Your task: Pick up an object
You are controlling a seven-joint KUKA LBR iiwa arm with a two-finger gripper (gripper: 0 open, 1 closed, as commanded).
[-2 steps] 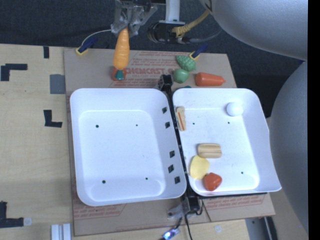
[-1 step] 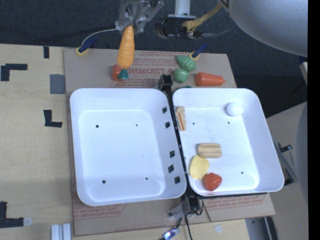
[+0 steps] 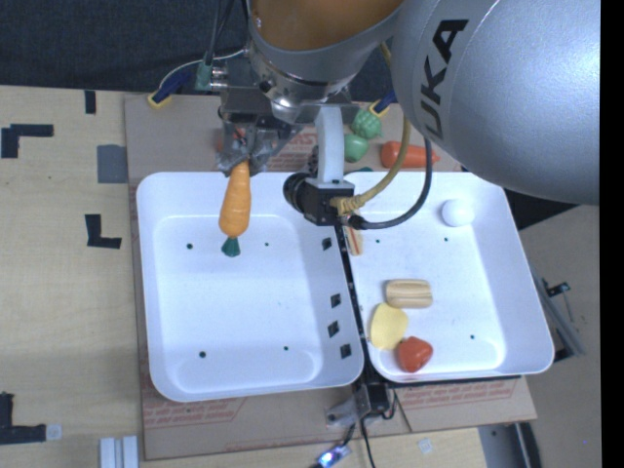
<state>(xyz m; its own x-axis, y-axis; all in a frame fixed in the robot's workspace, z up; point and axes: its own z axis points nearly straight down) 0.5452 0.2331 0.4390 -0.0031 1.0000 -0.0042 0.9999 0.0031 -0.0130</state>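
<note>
An orange toy carrot (image 3: 235, 208) with a green tip hangs upright over the back of the left bin (image 3: 185, 300). Its top end sits between the fingers of my gripper (image 3: 241, 164), which is shut on it. The grey arm with its orange band comes down from the top of the camera view, just above the gripper. In the right bin (image 3: 487, 291) lie a white egg (image 3: 454, 212), a tan bread piece (image 3: 408, 293), a yellow piece (image 3: 388, 326) and a red piece (image 3: 413, 354).
Behind the bins, on the cardboard, sit a green toy (image 3: 363, 135) and an orange-red toy (image 3: 409, 154). A black cable loops over the divider between the bins. A black fitting (image 3: 312, 200) hangs near the divider's back.
</note>
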